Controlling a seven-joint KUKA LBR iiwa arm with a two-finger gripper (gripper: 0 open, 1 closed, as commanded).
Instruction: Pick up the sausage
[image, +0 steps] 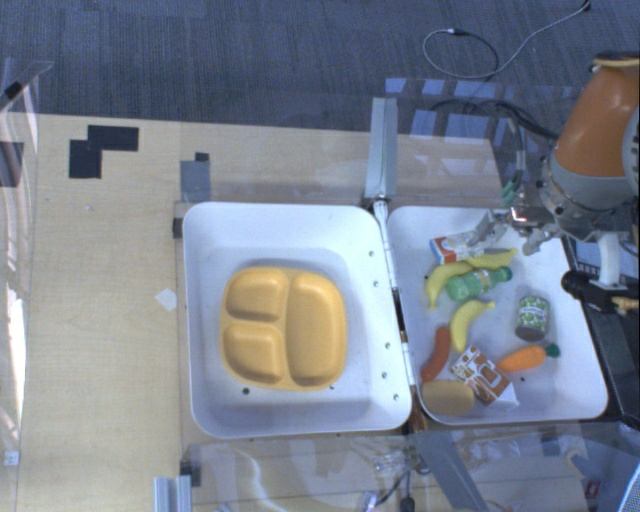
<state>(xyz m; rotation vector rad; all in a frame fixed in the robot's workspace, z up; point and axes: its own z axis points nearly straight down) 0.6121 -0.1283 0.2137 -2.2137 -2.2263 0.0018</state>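
Camera view: two white bins sit side by side on the tabletop. The left bin (200, 300) holds a yellow divided tray (285, 326) near its middle. The right bin (590, 395) is crowded. The sausage (436, 353), reddish-brown and slim, lies along that bin's left wall, toward its near-left corner, with its lower end just beside a tan bun (448, 398) in that corner. A snack packet (483, 374) lies just to the sausage's right, and a small banana (467, 321) sits just above and right of it. Farther toward the bin's far edge are a second banana (440, 280), a green bottle (472, 286) and a red-and-white carton (452, 247). A small can (532, 316) and a carrot (524, 359) occupy the right half.

The gripper (512, 232) hangs over the far part of the right bin, above the carton and bottle, well apart from the sausage. Nothing lies between its fingers; how wide they stand I cannot tell at this size.

As a judgement, the reach has not yet arrived over the target. The main risks come from crowding. The sausage hugs the bin wall, so one finger coming down on that side may strike the wall or ride up it. The bun, packet and banana lie close enough that a slightly offset descent could close on one of them instead, or nudge the sausage away. Its rounded, narrow body may also slip out if gripped near an end.
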